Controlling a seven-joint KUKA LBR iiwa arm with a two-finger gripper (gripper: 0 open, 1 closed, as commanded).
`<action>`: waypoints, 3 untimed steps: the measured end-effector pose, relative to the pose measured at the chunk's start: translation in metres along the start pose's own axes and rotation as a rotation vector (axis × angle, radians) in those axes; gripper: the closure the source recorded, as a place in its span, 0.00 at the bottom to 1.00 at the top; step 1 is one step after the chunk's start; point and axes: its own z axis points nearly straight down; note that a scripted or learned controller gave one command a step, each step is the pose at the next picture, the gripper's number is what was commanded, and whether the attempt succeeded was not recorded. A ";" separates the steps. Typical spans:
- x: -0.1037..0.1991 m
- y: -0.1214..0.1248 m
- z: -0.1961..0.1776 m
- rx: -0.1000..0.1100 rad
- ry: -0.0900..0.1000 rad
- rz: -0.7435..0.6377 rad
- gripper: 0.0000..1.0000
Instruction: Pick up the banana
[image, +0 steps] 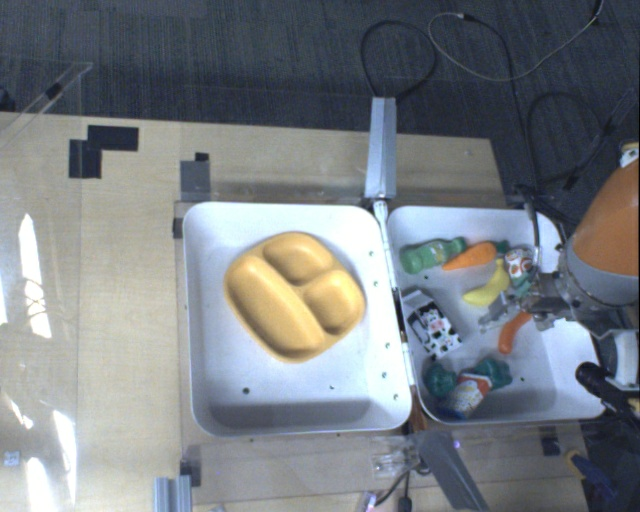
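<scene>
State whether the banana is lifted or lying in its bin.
Lying in the right bin: the banana rests on the floor beside the carrot, with the gripper close alongside.

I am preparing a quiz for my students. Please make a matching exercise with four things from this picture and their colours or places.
Things:
1. banana
2. divided dish
3. bottle
4. carrot

Descriptions:
A. green, at the right bin's far left
B. orange, beside the bottle
C. yellow, in the left bin
D. yellow, in the right bin, near the gripper

Pairs: 1-D, 2-C, 3-A, 4-B
</scene>
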 end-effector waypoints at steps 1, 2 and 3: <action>0.026 0.051 0.081 -0.003 0.000 0.022 0.00; -0.029 0.134 0.100 -0.010 0.002 0.101 0.00; -0.029 0.134 0.094 -0.005 0.001 0.093 1.00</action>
